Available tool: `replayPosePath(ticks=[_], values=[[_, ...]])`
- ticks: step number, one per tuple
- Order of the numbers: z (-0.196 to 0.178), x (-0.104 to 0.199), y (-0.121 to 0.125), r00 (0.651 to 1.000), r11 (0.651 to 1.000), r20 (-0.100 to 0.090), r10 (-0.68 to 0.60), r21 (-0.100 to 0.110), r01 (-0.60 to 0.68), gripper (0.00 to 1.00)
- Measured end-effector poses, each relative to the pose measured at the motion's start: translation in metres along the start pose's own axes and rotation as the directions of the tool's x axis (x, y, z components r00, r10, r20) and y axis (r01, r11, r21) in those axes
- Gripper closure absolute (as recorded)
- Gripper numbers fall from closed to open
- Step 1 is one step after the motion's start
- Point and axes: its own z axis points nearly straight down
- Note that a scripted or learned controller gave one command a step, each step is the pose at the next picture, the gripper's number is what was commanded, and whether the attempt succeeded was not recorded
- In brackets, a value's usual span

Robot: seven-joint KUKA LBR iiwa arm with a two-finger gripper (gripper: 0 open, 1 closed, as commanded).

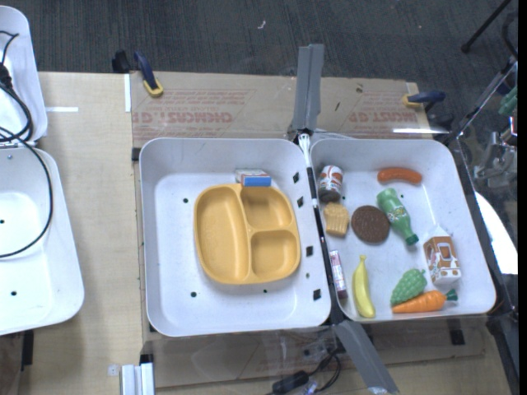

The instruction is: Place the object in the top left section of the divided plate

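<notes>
At the far left of the bench, a white tub point(37, 253) sits with a black cable point(41, 189) looping across it. A blue-handled clamp point(148, 77) grips the board at 11 o'clock from the left bin point(153, 245).

In the middle of that bin lies the yellow divided plate point(218, 237), with one long section on its 9 o'clock side and two smaller ones stacked on its 3 o'clock side. All three sections are bare. A small white-and-blue box point(254, 178) rests on the bin floor at the plate's 12 o'clock, touching the rim and outside every section. Which item the task means cannot be told; this box is the one nearest the plate.

The right bin point(461, 189) holds the rest. Along its 9 o'clock wall, from the top down, are a small can point(330, 182), a ridged cracker point(335, 219) and a thin dark bar point(335, 270). A brown cookie point(370, 225) lies just beside the cracker, and a banana point(362, 288) sits at 6 o'clock from the cookie. A sausage point(399, 175) lies at the bin's 12 o'clock, with a green bottle point(398, 215) tilted below it. Toward 4 o'clock, a small carton point(442, 260) lies near a green leafy vegetable point(409, 286), which touches a carrot point(424, 303). A second clamp point(424, 99) shows past the bin's 1 o'clock corner.
</notes>
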Motion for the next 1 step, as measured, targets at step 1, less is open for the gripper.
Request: replayPosePath(ticks=[1], values=[[-0.0120,-0.0766,0.0231,0.989,0.989,0.000,0.150,0.001,-0.150,1.00]])
